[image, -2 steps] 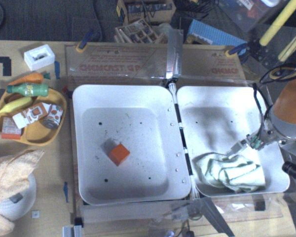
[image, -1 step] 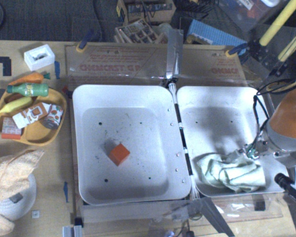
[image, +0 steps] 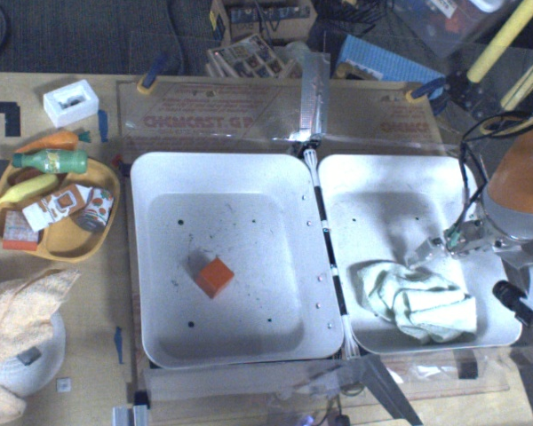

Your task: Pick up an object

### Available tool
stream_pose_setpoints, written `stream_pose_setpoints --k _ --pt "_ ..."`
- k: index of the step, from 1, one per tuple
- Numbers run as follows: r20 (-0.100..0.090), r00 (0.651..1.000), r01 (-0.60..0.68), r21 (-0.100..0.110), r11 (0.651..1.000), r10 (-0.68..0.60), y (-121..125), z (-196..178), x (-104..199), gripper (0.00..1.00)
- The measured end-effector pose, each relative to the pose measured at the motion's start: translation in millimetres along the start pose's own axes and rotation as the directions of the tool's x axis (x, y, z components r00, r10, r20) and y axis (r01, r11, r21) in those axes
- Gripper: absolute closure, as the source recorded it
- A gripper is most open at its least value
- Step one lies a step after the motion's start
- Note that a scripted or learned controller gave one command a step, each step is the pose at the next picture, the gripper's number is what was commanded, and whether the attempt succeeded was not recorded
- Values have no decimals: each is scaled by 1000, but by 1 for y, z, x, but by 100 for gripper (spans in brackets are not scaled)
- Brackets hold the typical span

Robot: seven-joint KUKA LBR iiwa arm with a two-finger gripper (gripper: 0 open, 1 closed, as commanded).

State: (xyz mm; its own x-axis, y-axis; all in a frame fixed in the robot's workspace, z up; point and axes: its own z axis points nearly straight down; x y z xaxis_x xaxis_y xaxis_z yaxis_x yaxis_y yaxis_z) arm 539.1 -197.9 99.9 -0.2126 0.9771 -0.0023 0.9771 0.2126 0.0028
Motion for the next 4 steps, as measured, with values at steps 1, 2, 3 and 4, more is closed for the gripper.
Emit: stream_pose_setpoints --k 1,2,3,4 --pt "1 986 166 -6 986 -166 -15 11 -1 0" --pt "4 987 158 -7 987 -158 33 11 4 0" --pt "3 999 -47 -4 999 47 64 12 -20 0" --pt "2 991 132 -4 991 -132 37 11 -3 0"
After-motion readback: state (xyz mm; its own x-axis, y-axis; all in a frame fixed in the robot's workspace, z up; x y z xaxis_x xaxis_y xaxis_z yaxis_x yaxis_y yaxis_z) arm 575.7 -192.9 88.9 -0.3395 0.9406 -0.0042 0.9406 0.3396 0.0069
